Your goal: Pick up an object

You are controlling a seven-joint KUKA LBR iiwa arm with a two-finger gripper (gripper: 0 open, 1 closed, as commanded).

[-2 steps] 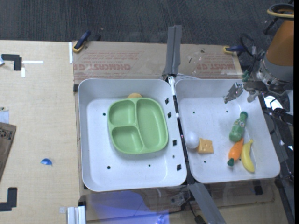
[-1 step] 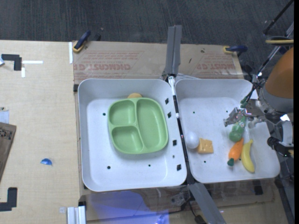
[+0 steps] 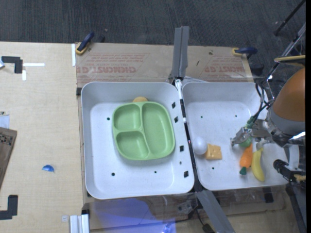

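At right of frame, the gripper (image 3: 241, 139) hovers over the toy carrot (image 3: 246, 158) and banana (image 3: 257, 166); grip state unclear.

Left bin (image 3: 97, 178): a green divided plate (image 3: 144, 130) fills the middle, leaving open floor along the front and left wall. Right bin (image 3: 218, 93): rear half open; white ball (image 3: 199, 145), cheese wedge (image 3: 214, 152), carrot (image 3: 246, 158) and banana (image 3: 257, 166) crowd the front.

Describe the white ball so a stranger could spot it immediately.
Look in the right-hand bin, along its left wall beside the divider. The white ball lies there, touching a yellow cheese wedge. It is the only round, plain white thing; the carrot and banana lie farther right.
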